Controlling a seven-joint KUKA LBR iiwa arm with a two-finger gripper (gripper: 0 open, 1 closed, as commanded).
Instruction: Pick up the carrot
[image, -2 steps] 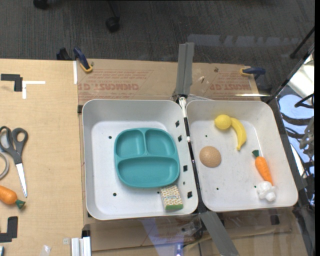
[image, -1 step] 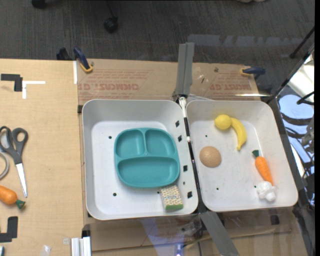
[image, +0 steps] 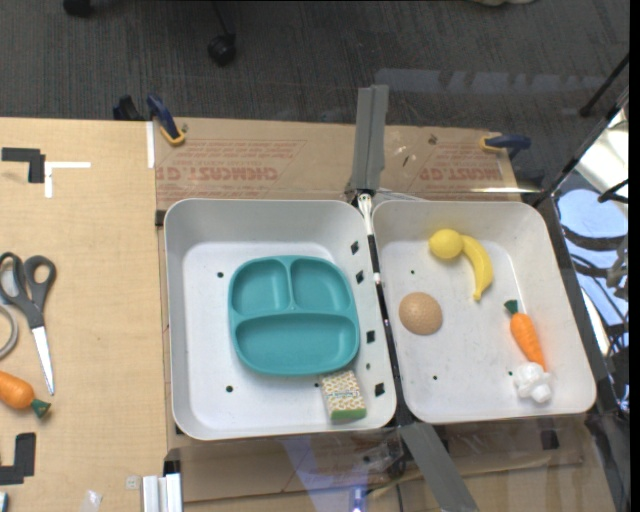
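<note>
An orange carrot (image: 526, 337) with a small green top lies in the right bin (image: 560, 290), near its right wall, pointing toward the front. A small white object (image: 533, 383) sits just beyond the carrot's tip.
The right bin also holds a yellow banana (image: 466, 256) and a brown egg-like ball (image: 421, 313). In the left bin (image: 190, 330) rest a teal divided plate (image: 293, 315) and a sponge (image: 343, 395). Scissors (image: 30, 310) and another carrot (image: 18, 392) lie on the bench at left.
</note>
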